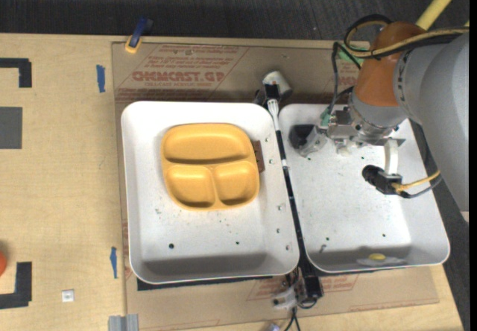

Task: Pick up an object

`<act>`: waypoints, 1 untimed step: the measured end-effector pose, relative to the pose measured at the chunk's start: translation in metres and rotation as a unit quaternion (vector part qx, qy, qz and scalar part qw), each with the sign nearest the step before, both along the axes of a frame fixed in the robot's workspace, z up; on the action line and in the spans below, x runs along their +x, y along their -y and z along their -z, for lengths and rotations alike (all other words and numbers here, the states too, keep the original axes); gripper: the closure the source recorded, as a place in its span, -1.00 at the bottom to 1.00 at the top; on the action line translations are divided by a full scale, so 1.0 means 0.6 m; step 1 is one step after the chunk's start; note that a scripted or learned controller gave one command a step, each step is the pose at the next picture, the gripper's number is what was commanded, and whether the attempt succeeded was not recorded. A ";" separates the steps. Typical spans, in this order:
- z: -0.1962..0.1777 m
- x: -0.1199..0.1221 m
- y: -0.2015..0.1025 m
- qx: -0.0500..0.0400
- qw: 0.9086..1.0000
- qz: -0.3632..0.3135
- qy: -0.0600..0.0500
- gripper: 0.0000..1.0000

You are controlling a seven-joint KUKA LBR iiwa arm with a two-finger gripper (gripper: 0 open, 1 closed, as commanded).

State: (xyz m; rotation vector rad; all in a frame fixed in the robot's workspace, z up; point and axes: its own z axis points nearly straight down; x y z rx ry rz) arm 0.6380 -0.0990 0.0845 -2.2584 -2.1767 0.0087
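Observation:
A yellow three-compartment plate [211, 164] lies flat in the left bin [149, 240], towards its back. The arm comes in from the right over the right bin [358, 225], its orange band [380, 76] above the wrist. My gripper [301, 136] is low at the right bin's back left corner, close to the wall shared by the two bins. I see nothing held by it. A small yellow piece [377, 256] rests near the right bin's front wall, far from the gripper.
A black cable end [378, 177] with a yellow wire hangs from the wrist over the right bin's middle. A white and black fitting [274, 86] sits behind the bins at the divide. Blue tape marks [100, 77] dot the cardboard base.

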 end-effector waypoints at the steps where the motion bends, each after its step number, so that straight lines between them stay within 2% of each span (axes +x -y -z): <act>1: -0.001 -0.112 -0.002 0.000 0.998 0.070 0.003 -1.00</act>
